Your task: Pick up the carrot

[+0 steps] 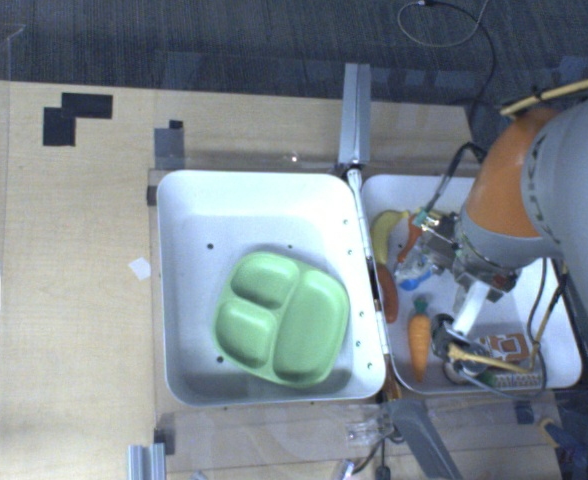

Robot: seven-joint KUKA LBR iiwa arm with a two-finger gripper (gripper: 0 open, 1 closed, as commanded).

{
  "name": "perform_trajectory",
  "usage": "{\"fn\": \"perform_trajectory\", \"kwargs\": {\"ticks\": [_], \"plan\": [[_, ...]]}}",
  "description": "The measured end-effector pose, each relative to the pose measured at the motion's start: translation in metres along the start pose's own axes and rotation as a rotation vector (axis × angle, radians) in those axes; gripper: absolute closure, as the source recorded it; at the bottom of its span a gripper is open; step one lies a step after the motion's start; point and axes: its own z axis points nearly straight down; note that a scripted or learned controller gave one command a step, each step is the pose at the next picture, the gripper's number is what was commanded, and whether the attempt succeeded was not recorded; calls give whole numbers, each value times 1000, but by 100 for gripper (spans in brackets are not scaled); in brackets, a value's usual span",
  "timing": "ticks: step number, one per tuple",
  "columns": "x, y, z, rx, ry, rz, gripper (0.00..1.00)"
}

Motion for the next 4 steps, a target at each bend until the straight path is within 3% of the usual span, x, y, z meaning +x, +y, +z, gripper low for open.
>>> {"fn": "perform_trajectory", "kwargs": {"ticks": [1, 2, 3, 4], "plan": [[-16, -17, 1, 2, -1, -16, 0], [-36, -5, 1, 2, -1, -351, 0], [-58, 9, 91, 0, 0, -560, 0], [-57, 10, 80, -4, 2, -560, 100]]}}
